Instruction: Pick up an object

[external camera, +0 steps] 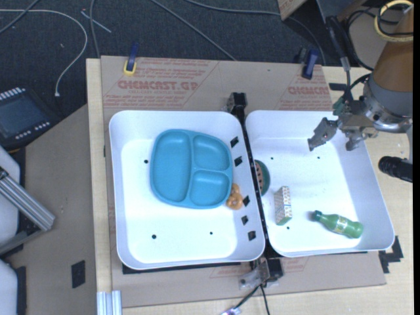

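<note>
Objects are lying in the right bin (367, 176): a green bottle (338, 224) on its side near the front, a silvery checkered packet (283, 204) just left of it, and a round dark item (262, 176) against the left wall. In the left bin (128, 195), a blue divided plate (191, 168) is sitting with a small orange piece (234, 199) touching its edge. Both bins are resting on a cardboard-covered bench (197, 77) over dark carpet (52, 38) strewn with cables (72, 28). Reaching in from the right, the gripper (335, 138) is hovering over the right bin's back half, fingers spread, holding nothing.
</note>
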You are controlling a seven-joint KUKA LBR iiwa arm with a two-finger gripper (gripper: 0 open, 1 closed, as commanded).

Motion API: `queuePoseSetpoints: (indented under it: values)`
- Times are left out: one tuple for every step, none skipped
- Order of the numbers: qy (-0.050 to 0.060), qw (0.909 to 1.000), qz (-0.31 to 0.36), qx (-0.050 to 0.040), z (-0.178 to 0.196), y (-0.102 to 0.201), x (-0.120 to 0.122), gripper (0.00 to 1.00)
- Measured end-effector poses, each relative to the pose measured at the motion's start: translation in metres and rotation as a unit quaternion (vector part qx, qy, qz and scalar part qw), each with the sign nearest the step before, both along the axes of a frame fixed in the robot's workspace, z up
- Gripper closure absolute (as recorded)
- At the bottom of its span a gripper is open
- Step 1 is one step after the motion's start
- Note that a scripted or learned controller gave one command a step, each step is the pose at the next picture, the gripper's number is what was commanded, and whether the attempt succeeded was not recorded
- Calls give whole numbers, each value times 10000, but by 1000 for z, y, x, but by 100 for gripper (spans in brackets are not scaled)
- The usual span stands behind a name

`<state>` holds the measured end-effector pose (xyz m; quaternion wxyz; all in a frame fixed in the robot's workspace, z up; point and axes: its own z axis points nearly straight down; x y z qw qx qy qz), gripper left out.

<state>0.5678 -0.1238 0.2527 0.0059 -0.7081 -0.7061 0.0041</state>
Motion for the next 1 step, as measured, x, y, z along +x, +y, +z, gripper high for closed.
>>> queuePoseSetpoints:
  values:
    - [-64, 10000, 13, -9, 7, 0, 2, 0]
